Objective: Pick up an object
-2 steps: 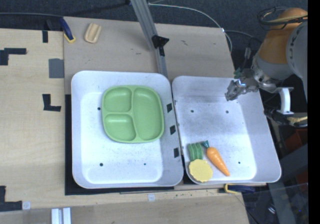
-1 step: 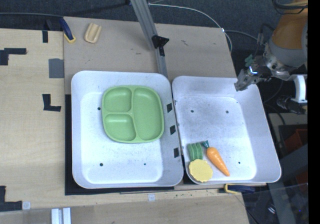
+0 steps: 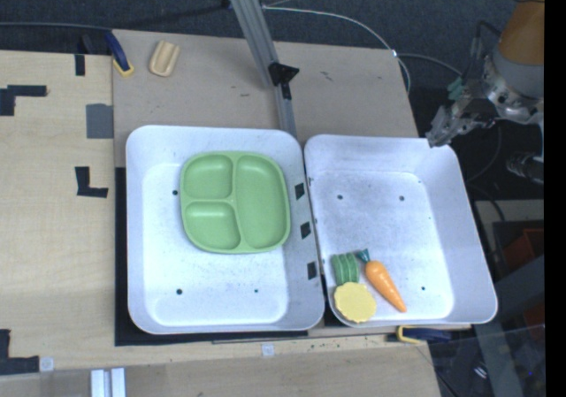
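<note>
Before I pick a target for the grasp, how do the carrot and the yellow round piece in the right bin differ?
The carrot is orange, long and tapered, lying at a slant; the yellow round piece is a flat disc. The carrot lies nearer the bin's middle; the yellow round piece sits against the right bin near its front left corner. Both lie beside a green piece, far from the gripper.

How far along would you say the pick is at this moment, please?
Nothing looks picked yet: the carrot, yellow disc and green toy all lie in the right bin. In hand: the tool is beyond that bin's far right corner, away from them. Left: reach in, grasp one, lift it.
</note>
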Available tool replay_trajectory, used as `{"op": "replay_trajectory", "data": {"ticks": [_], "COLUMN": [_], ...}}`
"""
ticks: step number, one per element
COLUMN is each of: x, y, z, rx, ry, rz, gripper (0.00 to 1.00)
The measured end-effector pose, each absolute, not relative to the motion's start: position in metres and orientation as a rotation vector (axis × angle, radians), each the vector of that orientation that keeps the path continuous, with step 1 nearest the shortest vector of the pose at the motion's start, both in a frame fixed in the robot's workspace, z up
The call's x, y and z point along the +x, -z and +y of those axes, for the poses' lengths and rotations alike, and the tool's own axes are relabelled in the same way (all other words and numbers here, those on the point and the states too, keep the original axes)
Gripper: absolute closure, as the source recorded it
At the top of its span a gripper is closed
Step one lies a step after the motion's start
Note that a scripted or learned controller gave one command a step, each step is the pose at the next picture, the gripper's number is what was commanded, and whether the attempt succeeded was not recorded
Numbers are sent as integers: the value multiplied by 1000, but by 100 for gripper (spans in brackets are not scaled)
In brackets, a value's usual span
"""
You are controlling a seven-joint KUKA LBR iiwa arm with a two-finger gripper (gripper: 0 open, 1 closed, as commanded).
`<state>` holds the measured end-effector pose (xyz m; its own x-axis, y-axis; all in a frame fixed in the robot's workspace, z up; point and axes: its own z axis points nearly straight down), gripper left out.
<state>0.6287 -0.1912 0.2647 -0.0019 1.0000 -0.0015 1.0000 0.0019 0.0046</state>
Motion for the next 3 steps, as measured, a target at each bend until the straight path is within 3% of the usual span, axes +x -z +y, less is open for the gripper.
{"op": "replay_trajectory", "data": {"ticks": [2, 3], "x": [617, 626], "y": [-243, -240], "z": [-78, -22], "rx": [2217, 2215], "ry": [1, 0], "rz": [2231, 2231], "gripper": [100, 100]}}
